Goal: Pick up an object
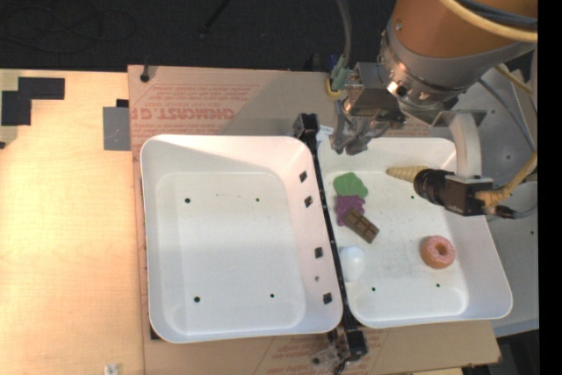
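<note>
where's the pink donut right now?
Camera view: the pink donut lies in the right bin, toward its near right part. Its nearest neighbour is the brown bar, apart from it on the view's left.

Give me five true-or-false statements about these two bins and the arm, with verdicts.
1. The pink ring doughnut lies in the right-hand white bin. True.
2. The green leafy toy lies in the left-hand white bin. False: it lies in the right-hand bin, next to the purple grape cluster.
3. The brown chocolate-bar block touches the doughnut. False: they lie clearly apart.
4. The gripper is over the right-hand bin's far left corner. True.
5. The tan ice-cream cone lies at the right-hand bin's near edge. False: it lies toward the far side.
</note>
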